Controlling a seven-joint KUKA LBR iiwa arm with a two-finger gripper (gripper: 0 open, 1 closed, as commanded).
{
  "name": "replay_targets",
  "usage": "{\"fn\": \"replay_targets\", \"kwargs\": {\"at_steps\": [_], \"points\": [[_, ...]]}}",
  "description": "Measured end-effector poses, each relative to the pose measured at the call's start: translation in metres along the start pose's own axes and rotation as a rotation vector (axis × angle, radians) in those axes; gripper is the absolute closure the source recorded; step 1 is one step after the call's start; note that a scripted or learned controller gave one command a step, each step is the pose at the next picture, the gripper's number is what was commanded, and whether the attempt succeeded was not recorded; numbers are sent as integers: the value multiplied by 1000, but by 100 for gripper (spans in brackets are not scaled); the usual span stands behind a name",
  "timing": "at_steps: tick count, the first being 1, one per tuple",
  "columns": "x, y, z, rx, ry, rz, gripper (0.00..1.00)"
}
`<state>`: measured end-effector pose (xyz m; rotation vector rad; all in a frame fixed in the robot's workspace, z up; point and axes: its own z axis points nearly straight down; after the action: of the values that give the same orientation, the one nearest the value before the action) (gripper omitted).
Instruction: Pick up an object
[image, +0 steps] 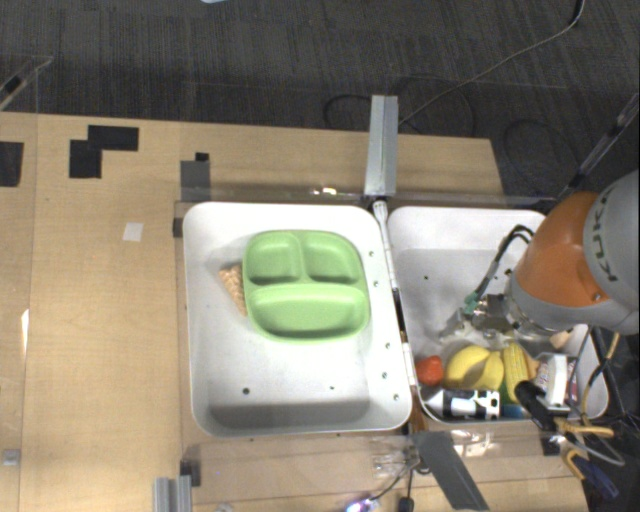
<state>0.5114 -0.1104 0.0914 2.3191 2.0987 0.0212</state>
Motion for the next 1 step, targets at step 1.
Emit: {"fn": "replay_targets", "kwargs": {"at_steps": [1], "points": [[1, -14, -1, -10, -3, -212, 0]]}}
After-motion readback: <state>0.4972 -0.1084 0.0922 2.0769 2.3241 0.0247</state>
